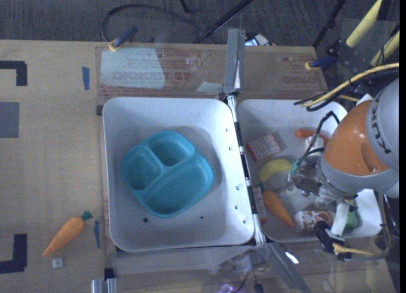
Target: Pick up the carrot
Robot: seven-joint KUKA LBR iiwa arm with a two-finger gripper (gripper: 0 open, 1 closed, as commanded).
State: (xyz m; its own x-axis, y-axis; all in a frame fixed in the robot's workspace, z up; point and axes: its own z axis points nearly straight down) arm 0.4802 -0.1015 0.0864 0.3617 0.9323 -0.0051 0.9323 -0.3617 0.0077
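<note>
An orange carrot (277, 207) lies in the right bin (254, 114), near its front left corner and pointing toward the front. A second carrot (63, 234) with a green top rests on the bench outside the bins, at the far left front. My gripper (306, 179) hangs low over the right bin, just right of and slightly behind the bin's carrot, beside a yellow lemon-like fruit (274, 170). The grey and orange wrist covers much of it. Nothing is seen held.
The left bin (127, 222) holds a blue divided plate (167, 171). The right bin also holds a small printed packet (265, 146), an orange piece (304, 134) at the back, a small labelled container (311, 221) and a green item (351, 219) by the front wall.
</note>
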